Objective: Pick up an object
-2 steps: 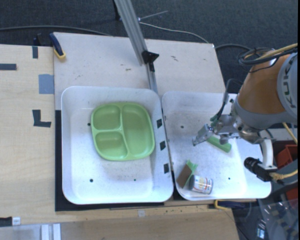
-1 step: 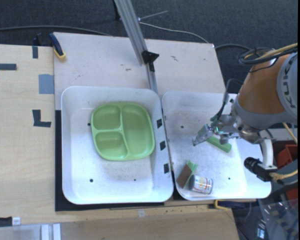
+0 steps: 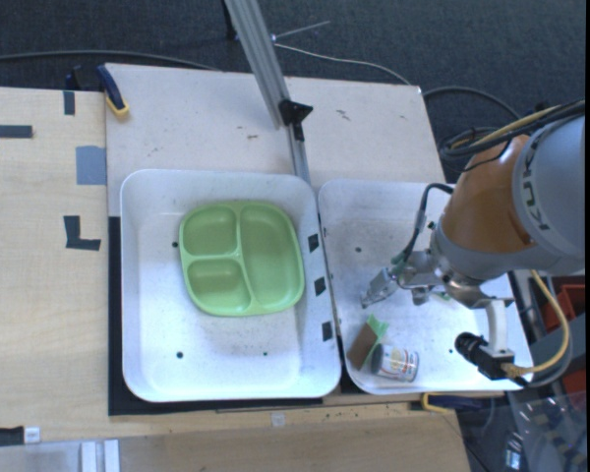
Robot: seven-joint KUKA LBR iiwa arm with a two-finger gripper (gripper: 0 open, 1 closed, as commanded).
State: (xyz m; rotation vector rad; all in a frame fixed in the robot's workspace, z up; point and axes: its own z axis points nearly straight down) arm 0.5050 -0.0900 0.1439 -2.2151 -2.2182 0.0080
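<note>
Objects, a small clear jar (image 3: 397, 364) and brown wedge-shaped block (image 3: 363, 341), lie at the right white bin's (image 3: 374, 214) near-left corner on the pale wooden tabletop (image 3: 39, 283); whether the jaws are wide or closed cannot be told.

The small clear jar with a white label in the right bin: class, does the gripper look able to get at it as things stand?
Probably yes. The gripper hovers in the same right white bin, and the small labelled jar lies uncovered near the front wall; a brown block touching its left side may crowd the fingers.

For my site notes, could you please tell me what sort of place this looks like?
Probably a robotics lab bench for pick-up trials: two white bins side by side, a grey-and-orange arm reaching in, loose cables, and tape marks on the wooden top.
</note>
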